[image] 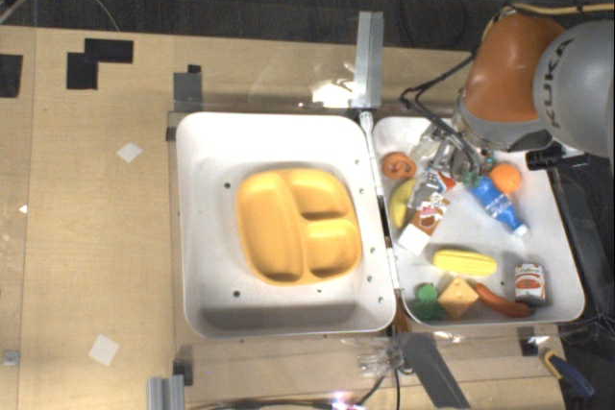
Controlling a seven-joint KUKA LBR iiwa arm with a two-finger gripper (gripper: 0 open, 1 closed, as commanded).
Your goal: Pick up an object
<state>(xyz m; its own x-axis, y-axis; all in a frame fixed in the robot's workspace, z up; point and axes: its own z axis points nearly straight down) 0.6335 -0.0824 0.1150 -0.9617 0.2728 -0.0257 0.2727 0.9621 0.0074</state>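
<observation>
My gripper (pixel 444 158) hangs over the back of the right bin (pixel 567 283), under the orange wrist band. Its metal fingers point down and left, just above a red-and-white carton (pixel 430 211) and beside a blue bottle (pixel 498 204). An orange ball (pixel 505 177) lies right of the gripper and a brown doughnut-like piece (pixel 398 165) lies to its left. Nothing shows between the fingers.
The left bin (pixel 202 158) holds a yellow divided tray (pixel 299 223). Further forward in the right bin lie a corn cob (pixel 464 261), a small can (pixel 528 281), a sausage (pixel 500 302), a cheese wedge (pixel 459 297), a green piece (pixel 427 300) and a banana (pixel 401 203).
</observation>
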